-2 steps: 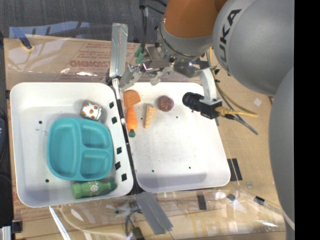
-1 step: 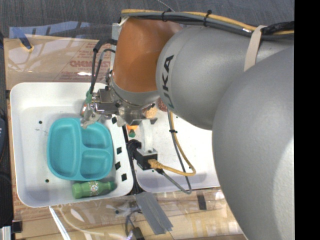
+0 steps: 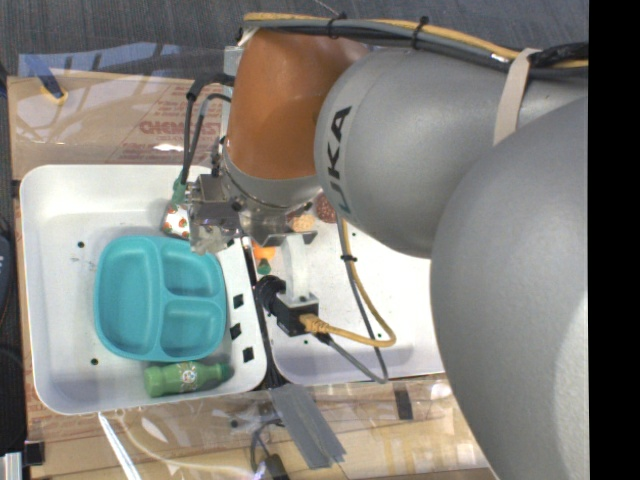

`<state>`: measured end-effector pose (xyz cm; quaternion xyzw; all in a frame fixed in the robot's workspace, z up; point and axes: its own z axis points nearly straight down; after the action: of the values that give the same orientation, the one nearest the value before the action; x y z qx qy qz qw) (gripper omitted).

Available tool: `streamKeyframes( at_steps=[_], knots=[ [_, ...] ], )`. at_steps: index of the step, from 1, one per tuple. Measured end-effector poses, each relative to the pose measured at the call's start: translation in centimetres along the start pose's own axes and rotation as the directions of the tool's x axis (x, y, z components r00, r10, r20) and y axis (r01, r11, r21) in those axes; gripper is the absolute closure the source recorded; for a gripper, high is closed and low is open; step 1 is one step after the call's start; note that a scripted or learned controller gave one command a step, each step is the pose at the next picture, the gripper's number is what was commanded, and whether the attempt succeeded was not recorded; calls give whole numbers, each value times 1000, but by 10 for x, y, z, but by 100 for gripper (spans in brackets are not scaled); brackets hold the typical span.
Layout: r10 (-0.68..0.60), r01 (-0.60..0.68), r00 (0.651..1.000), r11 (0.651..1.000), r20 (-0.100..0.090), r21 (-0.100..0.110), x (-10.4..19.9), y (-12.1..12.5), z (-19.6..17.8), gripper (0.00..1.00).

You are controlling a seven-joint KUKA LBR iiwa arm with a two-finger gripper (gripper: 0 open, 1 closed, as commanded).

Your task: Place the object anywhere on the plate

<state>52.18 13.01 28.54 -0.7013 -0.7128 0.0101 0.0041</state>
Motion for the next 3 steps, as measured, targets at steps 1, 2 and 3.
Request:
streamKeyframes(
  at_steps=[1, 2, 3],
  knots=[
    [0, 0, 1000, 1000, 0, 0, 0, 0, 0, 0],
    [-9, 9, 1000, 1000, 4, 8, 1, 1, -6, 100],
    [-9, 9, 1000, 1000, 5, 9, 1, 1, -6, 0]
  ],
)
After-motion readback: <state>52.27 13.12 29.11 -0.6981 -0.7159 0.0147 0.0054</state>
